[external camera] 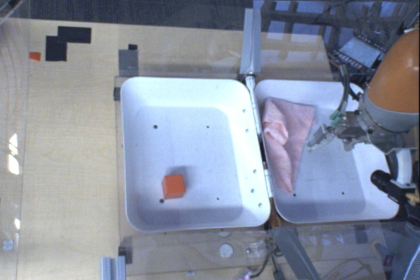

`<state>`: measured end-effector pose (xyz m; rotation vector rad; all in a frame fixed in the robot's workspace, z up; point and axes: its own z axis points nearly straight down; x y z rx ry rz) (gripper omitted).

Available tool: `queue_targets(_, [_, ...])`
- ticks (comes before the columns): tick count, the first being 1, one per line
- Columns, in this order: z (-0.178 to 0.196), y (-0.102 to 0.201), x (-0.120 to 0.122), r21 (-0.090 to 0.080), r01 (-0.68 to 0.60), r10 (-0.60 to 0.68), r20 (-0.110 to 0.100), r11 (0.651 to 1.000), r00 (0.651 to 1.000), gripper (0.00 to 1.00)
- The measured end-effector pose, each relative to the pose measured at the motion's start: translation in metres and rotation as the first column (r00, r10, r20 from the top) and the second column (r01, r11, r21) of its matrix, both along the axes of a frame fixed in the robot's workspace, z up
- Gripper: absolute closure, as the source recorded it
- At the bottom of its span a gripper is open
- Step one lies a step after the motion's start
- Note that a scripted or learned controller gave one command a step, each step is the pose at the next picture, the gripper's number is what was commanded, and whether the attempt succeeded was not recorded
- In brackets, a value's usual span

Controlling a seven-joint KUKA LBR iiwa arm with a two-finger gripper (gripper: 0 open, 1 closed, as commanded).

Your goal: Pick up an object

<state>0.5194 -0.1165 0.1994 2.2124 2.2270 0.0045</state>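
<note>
A small orange block (pixel 174 186) lies in the left bin (pixel 138 141), near its front left. A crumpled pink cloth (pixel 284 138) lies along the left side of the right bin (pixel 341 200), against the divider. My gripper (pixel 326 133) hangs over the right bin, just right of the cloth's upper edge, on the arm with the orange band (pixel 397 79). The fingers point left toward the cloth and look slightly spread, with nothing seen between them.
A metal post (pixel 250 42) stands behind the seam between the bins. Black markers (pixel 64 41) and a small orange tag (pixel 34 56) lie on the wooden bench at far left. Cables and equipment (pixel 357 49) sit behind the right bin.
</note>
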Motion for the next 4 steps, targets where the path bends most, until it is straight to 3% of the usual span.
queue_targets(1, [0.019,-0.056,0.005,-0.003,-0.041,0.041,0.004,0.999,0.999,0.00])
queue_targets(2, [-0.101,-0.039,0.055,-0.002,-0.225,0.225,0.002,0.974,0.974,0.00])
queue_targets(3, [-0.109,0.029,0.083,-0.005,-0.324,0.324,0.010,0.946,0.946,0.00])
queue_targets(4, [-0.109,0.029,0.083,-0.005,-0.324,0.324,0.010,0.946,0.946,0.00])
